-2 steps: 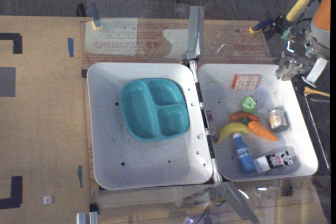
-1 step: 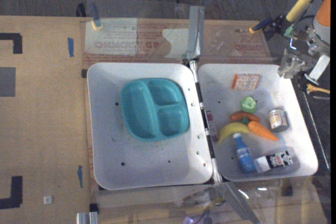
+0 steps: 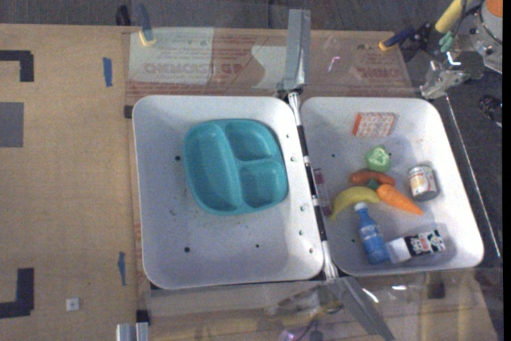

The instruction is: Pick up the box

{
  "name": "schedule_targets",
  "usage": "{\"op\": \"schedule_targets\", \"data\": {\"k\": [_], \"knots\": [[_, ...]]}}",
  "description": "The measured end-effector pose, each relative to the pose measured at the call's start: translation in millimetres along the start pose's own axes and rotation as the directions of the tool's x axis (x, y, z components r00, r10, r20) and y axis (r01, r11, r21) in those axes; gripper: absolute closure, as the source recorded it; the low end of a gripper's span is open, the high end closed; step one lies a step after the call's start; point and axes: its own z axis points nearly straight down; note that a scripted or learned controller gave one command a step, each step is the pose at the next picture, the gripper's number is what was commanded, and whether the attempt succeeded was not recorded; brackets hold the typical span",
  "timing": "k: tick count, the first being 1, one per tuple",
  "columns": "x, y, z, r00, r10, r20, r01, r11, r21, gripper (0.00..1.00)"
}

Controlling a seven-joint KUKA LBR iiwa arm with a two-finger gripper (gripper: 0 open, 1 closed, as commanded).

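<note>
A small flat orange-and-white box (image 3: 374,124) lies near the back wall of the right bin (image 3: 463,172). My gripper (image 3: 444,79) hangs above the bench, just beyond that bin's back right corner. It is to the right of the box, behind it and apart from it. Nothing is between gripper and box but the bin's rim.
The right bin also holds a green pepper (image 3: 379,159), a can (image 3: 421,181), a carrot (image 3: 397,200), a banana (image 3: 354,198), a blue bottle (image 3: 370,234) and a black-and-white carton (image 3: 419,245). A teal divided plate (image 3: 236,165) lies in the left bin (image 3: 160,227).
</note>
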Motion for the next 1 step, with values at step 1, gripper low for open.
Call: {"op": "schedule_targets", "data": {"k": [1], "knots": [[-0.4,-0.2,0.1,1.0,0.001,0.0,-0.001,1.0,0.0,0.0]]}}
